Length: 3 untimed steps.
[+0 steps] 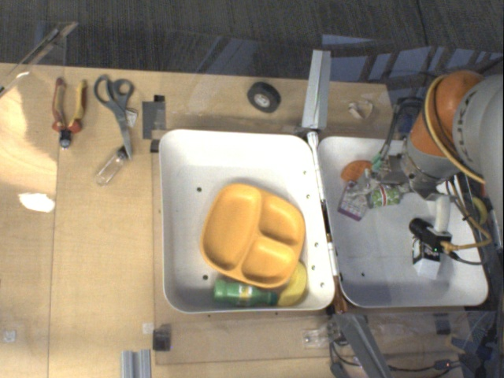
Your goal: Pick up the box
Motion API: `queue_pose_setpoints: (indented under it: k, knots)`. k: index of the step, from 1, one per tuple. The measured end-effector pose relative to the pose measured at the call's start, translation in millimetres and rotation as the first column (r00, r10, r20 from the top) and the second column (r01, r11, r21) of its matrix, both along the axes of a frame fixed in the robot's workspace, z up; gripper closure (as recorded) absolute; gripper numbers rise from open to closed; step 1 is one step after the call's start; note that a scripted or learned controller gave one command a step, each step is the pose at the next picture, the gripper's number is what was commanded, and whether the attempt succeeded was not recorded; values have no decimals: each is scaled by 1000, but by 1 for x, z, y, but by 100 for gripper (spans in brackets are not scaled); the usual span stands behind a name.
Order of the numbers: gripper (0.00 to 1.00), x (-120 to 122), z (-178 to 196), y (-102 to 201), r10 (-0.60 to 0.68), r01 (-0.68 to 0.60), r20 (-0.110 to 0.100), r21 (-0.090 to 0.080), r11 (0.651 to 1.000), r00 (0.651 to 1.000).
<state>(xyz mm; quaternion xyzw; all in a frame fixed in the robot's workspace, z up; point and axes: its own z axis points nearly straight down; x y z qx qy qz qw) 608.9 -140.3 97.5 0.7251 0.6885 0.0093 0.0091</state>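
Looking down at the bench, you have the arm [472,124] coming in from the right over the right bin [394,286]. Its gripper [368,189] sits low in the upper left part of that bin. The box [350,204] you're after is small, purplish-grey and tilted. It lies in that same bin close to the left wall, just beside the gripper on its lower left. From this angle you cannot tell whether the gripper is touching it, or whether it is clamped or released, because the tip blurs into the clutter around it. Just above the box there's a small orange thing [356,168], and right of the gripper a small green-and-white thing [387,198], too blurred to name.

Over in the left bin [181,211] a yellow divided plate [253,233] fills the middle, sitting at a tilt. A green can [236,292] pokes out from under its lower edge, with a yellow-green fruit [294,286] next to it by the bin's right wall.

On the bare bench to the left you've got red-handled pliers [67,110], scissors [118,109] and a clear tube [110,166] below the scissors. A roll of black tape [264,97] lies above the left bin, and a metal rail [317,89] stands where the two bins meet.
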Motion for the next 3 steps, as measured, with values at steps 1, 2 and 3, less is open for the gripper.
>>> queue_pose_setpoints:
  k: [1,2,3]
  knots:
    - [0,9,0,52,16,-16,4,-5,1000,1000]
    - [0,29,-3,47,75,-75,-5,-2,997,997]
    - [0,28,-3,53,122,-122,-3,-9,993,993]
